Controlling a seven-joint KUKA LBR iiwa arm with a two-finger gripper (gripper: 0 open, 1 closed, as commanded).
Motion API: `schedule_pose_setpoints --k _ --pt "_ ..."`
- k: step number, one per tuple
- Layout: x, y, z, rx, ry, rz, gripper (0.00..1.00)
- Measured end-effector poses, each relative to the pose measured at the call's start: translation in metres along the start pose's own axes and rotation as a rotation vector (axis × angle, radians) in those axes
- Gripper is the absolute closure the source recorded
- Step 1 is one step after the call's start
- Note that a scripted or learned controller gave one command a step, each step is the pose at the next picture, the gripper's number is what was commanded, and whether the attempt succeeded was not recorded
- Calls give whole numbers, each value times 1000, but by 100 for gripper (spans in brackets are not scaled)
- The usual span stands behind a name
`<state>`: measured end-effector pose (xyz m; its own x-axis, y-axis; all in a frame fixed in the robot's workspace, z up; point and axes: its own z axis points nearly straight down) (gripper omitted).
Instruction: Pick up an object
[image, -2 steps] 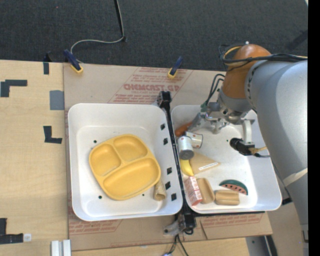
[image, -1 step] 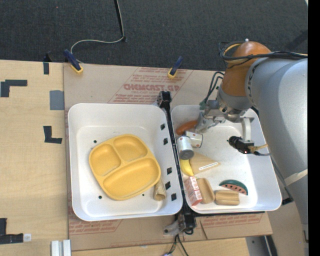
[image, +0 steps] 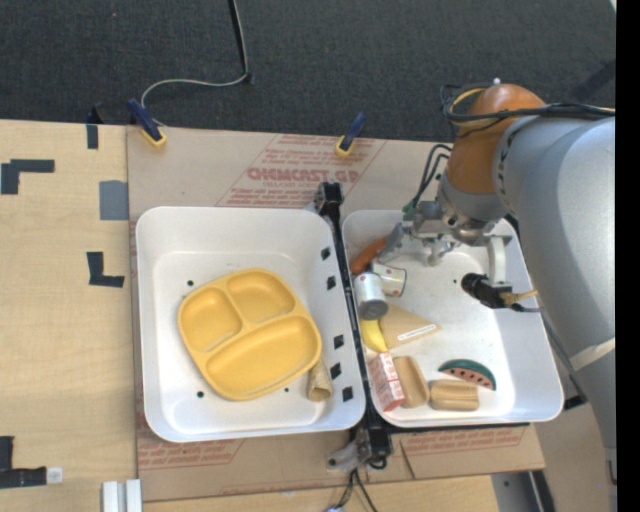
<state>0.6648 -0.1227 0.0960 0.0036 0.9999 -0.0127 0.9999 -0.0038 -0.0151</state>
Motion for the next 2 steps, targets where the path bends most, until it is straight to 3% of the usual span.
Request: schedule_pose_setpoints --k 1,2 --pt "14 -1 10 5 -5 0 0" --pt "17 0 0 -2 1 0 100"
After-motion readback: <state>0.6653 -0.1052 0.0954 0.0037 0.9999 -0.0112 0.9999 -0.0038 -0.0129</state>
